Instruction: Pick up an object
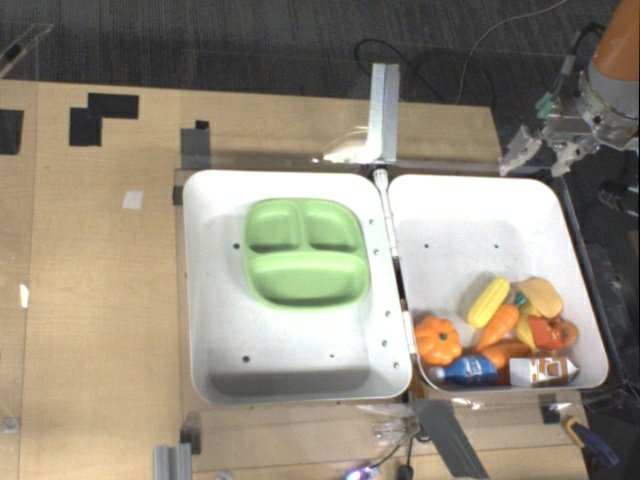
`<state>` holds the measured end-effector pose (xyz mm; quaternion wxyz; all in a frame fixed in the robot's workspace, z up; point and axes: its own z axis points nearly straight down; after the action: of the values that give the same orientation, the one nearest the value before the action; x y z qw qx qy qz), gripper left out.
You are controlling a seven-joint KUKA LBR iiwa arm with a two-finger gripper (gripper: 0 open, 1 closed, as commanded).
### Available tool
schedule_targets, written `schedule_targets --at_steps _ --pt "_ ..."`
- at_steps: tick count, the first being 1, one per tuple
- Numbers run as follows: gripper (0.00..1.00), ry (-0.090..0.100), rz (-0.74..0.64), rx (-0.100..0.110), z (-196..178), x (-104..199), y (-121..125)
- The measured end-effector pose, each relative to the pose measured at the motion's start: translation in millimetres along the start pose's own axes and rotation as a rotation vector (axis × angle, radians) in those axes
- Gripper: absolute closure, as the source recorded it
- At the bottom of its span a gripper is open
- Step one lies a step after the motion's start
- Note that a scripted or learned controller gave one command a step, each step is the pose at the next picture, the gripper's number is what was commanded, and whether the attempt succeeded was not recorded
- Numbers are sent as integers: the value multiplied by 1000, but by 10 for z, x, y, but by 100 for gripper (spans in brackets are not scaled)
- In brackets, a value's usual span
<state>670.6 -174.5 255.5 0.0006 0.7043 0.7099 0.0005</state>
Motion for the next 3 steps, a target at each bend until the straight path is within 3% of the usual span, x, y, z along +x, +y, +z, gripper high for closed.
schedule_targets --at_steps 1,2,3 --pt "0 1 -70 2 1123 798 -3" --pt "0 1 -160 -1 1403 885 7" --pt "0 0 -86 0 1382 435 -374"
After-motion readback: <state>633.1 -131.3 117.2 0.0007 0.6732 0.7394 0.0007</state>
